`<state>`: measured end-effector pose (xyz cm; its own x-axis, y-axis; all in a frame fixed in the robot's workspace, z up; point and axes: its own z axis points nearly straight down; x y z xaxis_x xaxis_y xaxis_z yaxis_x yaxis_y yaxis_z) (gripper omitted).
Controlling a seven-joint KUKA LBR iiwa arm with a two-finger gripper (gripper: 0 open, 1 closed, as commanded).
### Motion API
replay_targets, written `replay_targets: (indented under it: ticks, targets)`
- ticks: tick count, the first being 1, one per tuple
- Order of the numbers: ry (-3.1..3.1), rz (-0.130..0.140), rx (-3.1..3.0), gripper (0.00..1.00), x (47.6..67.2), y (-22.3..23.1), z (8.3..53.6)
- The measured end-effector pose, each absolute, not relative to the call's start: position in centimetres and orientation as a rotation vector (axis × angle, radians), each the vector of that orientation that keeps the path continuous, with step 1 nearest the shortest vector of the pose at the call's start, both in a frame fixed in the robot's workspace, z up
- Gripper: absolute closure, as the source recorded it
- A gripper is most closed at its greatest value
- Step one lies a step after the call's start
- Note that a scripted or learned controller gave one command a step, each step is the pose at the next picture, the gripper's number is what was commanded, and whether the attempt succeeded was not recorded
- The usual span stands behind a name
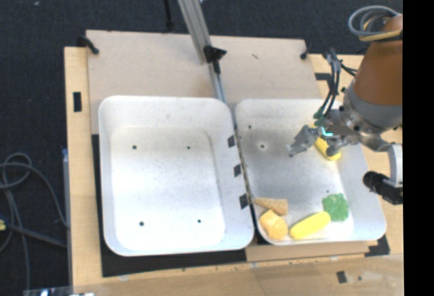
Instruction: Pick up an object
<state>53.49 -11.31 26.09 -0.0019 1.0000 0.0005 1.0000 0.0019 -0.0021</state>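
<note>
The gripper (313, 140), fingers spread with nothing between them, hangs over the right bin (285, 172) beside a small yellow object (331, 150); approach step, and the next move calls for lowering and closing on it.

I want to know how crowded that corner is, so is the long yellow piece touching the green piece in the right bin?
Touching. The camera view shows the yellow piece with its upper right end meeting the lower edge of the green piece, no white bin floor between them.
</note>
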Motion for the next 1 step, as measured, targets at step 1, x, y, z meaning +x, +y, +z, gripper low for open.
replay_targets:
  ticks: [1]
  targets:
    - [-2.223,-0.002,-2.223,0.00,53.56,-11.34,26.29]
